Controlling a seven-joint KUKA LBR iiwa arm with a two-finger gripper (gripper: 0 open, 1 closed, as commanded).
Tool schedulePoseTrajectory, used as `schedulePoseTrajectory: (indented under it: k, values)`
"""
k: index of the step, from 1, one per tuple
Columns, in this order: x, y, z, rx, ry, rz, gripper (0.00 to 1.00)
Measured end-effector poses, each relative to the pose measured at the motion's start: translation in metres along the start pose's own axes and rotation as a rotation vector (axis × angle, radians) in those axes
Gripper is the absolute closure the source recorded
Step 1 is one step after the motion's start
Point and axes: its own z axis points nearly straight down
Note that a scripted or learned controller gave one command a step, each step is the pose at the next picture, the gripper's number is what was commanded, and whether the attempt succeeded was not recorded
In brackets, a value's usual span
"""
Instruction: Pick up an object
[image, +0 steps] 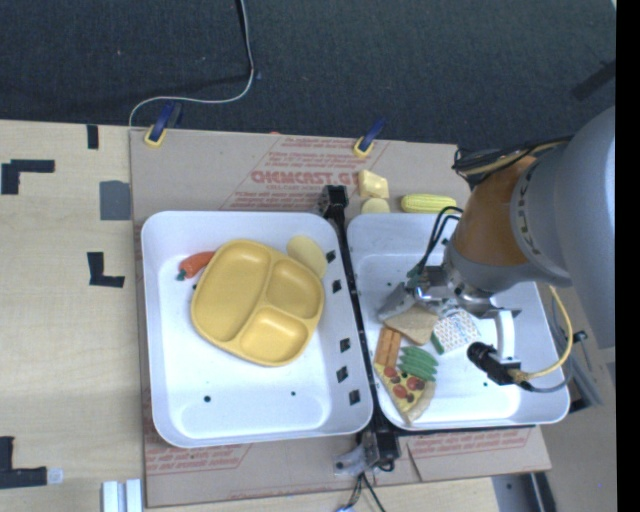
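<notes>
Your gripper (418, 297) hangs low in the right bin (535, 405); you cannot tell its state. Just below it lies a tan bread slice (408, 324), with a pizza slice (405, 385) beyond, its long axis running toward the bin's near edge. Red print on the cardboard (250, 160) under the bins reads "CHEMCAST."

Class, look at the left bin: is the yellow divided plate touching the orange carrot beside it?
Apart. The camera view shows a strip of white bin floor between the plate and the carrot at its upper left.
</notes>
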Motion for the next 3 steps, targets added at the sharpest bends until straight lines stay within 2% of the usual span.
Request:
schedulePoseTrajectory:
  k: [1,2,3]
  values:
    - [0.009,-0.031,0.000,-0.002,-0.003,0.002,0.00]
    - [0.014,0.006,0.001,0.001,-0.001,0.000,0.00]
    - [0.004,0.000,0.000,-0.001,-0.001,0.000,0.00]
